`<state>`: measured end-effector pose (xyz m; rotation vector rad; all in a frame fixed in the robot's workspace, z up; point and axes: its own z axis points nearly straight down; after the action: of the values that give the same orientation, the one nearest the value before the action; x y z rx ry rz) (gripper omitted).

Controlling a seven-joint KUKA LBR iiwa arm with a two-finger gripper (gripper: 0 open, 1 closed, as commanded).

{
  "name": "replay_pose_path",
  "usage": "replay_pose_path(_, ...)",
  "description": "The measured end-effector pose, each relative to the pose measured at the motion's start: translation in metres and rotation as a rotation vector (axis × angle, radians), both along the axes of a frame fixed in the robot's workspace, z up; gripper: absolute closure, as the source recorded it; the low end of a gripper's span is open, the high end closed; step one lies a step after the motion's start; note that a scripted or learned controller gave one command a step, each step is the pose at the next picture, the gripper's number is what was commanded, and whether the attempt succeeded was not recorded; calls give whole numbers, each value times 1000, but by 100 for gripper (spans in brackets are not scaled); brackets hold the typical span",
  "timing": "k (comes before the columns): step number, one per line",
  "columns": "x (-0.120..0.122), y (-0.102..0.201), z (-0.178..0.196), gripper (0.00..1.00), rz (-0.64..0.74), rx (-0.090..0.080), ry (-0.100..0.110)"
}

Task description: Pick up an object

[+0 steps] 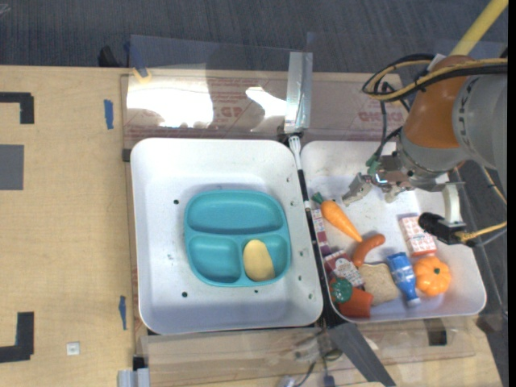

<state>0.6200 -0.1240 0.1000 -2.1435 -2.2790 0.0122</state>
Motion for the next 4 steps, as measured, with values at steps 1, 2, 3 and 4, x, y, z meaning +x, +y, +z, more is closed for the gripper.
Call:
replay_pose_path(1,13,-25,-14,0,-81,-3,-18)
replay_pose_path(2,25,34,-14,0,-27,-2,-20)
replay_pose_path(3,-38,19,-13,0,18,-4,-20)
replay_pose_path(4,-83,25,-13,0,2,-3,-23)
